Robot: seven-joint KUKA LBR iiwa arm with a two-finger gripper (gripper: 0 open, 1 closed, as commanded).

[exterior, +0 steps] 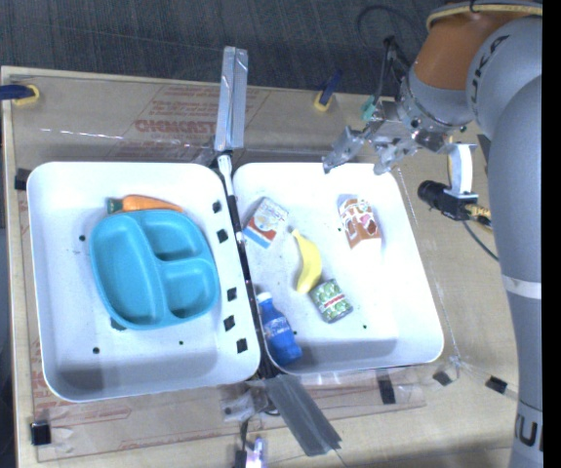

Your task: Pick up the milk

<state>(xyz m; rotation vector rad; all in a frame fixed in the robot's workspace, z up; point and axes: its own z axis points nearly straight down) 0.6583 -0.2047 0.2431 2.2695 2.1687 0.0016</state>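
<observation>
Nothing picked yet. Gripper (pixel 361 154) spread wide with nothing in it, hovering at 12 o'clock over the right bin (pixel 412 261). Milk carton (pixel 264 221) lies at 9 o'clock, by the divider. Reach, grasp, lift remain.

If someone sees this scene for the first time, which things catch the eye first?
The big blue divided tray fills much of the left bin. In the right bin, a yellow banana lies in the middle, with the milk carton to its upper left. The pincer hovers open over that bin's far rim.
</observation>
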